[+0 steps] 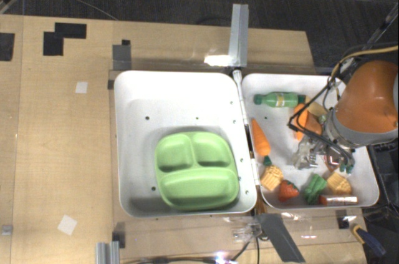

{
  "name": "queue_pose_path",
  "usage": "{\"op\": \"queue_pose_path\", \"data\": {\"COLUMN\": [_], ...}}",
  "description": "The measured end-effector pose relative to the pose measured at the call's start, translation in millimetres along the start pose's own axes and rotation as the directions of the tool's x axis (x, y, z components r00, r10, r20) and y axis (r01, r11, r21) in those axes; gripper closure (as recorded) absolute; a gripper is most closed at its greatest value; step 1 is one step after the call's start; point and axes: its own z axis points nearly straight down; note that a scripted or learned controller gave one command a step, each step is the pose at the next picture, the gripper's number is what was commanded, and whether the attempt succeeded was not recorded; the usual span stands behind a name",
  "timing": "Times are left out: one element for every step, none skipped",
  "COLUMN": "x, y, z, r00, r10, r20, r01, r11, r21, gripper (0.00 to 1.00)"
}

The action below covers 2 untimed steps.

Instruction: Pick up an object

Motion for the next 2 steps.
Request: {"op": "queue_pose_path", "data": {"x": [-2,-88], "y": [1,28], "z": [-2,10], "r00": [1.000,0.997], "r10": [-0.003,-0.075], "r20": [0.006,0.014], "r01": [0.003,0.075], "r11": [1.000,0.997], "r21": [0.000,0.000], "gripper": [0.00,0.00]}}
